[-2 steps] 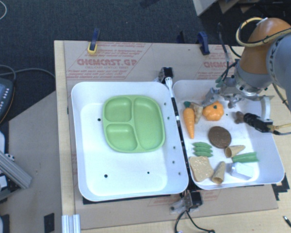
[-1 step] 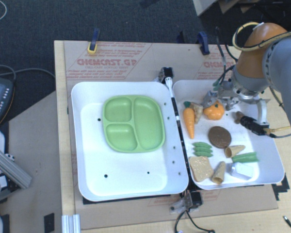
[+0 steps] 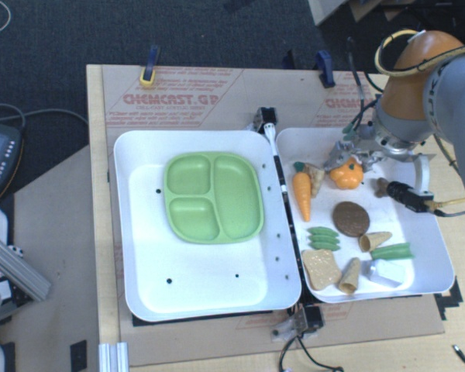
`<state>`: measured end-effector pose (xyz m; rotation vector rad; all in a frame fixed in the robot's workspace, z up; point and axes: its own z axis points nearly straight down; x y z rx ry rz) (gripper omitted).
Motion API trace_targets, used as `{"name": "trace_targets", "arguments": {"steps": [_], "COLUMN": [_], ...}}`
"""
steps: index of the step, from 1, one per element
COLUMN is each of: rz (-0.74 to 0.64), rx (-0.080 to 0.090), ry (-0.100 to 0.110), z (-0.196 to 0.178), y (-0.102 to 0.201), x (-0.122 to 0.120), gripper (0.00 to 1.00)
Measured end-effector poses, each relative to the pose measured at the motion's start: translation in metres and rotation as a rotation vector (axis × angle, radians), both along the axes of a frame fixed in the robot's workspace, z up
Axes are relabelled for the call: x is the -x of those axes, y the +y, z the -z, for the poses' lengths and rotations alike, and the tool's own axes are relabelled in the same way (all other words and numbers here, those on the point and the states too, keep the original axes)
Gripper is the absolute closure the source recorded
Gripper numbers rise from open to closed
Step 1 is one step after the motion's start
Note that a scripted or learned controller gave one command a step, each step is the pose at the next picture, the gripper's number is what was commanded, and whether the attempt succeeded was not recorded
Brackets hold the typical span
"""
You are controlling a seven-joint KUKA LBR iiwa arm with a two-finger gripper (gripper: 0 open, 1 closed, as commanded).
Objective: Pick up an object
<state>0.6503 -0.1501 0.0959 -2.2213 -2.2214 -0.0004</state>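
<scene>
Your gripper sits low in the right bin, right against the orange pepper; you can't tell how its fingers stand, because the wrist hides them. Left of it lies the carrot, long axis pointing toward you. Nearer you: a brown patty, pea pods, bread. A green divided plate sits well left.
</scene>
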Motion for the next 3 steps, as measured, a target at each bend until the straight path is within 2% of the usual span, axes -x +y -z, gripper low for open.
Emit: {"name": "trace_targets", "arguments": {"steps": [2, 3], "rz": [0.001, 0.0], "rx": [0.003, 0.002], "ry": [-0.008, -0.005], "z": [-0.114, -0.13], "y": [-0.001, -0.002], "x": [0.017, 0.016], "gripper": [1.0, 1.0]}}
